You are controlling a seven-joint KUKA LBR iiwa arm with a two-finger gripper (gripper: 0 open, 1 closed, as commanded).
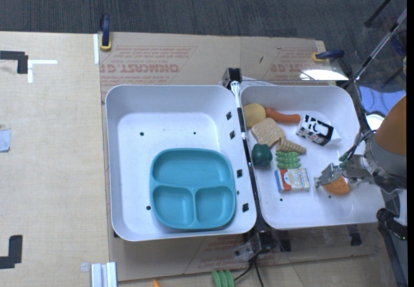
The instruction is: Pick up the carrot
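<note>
**Gripper low in the right bin, carrot lying at the far edge**

From my remote station I see the arm (391, 143) reaching in from the right, its gripper (335, 179) down near the right bin's (310, 218) right wall, toward the near edge. An orange item (337, 186) sits right at the fingertips; I cannot tell whether the fingers are spread or pinching it, nor what the item is.

The carrot (283, 115) lies near the far edge of the right bin, well apart from the gripper, its thick end pointing toward the right. Just beside its narrow end, close to the bin's left wall, is a yellow rounded food item (254, 112). Toward the near side of these rest a tan slice of bread (267, 132), a smaller cracker-like piece (291, 146), a dark green rounded item (261, 154) near the left wall, a green pea pod (288, 159) and a small printed box (294, 180). A black-and-white packet (315, 129) lies to the right of the carrot.

In the left bin (129, 111) a teal divided plate (193, 188) sits toward the near right corner. Both bins rest on a cardboard sheet (168, 63) on the bench (48, 150), with a blue and yellow clamp (105, 31) at the sheet's far left corner.
</note>
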